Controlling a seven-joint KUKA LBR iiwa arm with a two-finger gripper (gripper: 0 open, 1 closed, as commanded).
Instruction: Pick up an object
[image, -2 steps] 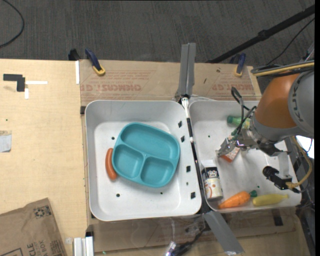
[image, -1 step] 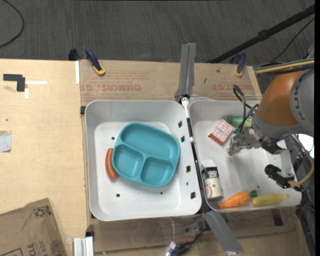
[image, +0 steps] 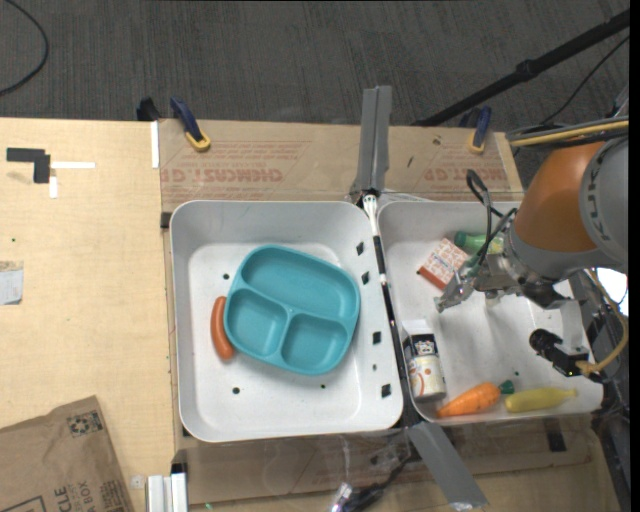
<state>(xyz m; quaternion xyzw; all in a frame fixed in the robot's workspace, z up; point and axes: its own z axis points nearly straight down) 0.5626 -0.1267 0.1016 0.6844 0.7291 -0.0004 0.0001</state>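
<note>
Dark grey carpet behind a pale wood counter (image: 80, 300) with cardboard sheets clamped along the back edge. Two white bins sit side by side. Left bin (image: 190, 330) holds a teal divided plate (image: 292, 310) with an orange sausage-shaped toy (image: 221, 328) touching its left edge. In the right bin (image: 480, 345), the gripper (image: 452, 296) hangs low over the floor — can't tell its opening. Red-white packet (image: 441, 262) just beside it toward the back, green item (image: 470, 242) further back; small can (image: 425, 365), carrot (image: 470, 400) and yellow piece (image: 540, 400) lie well apart along the front edge.
</note>
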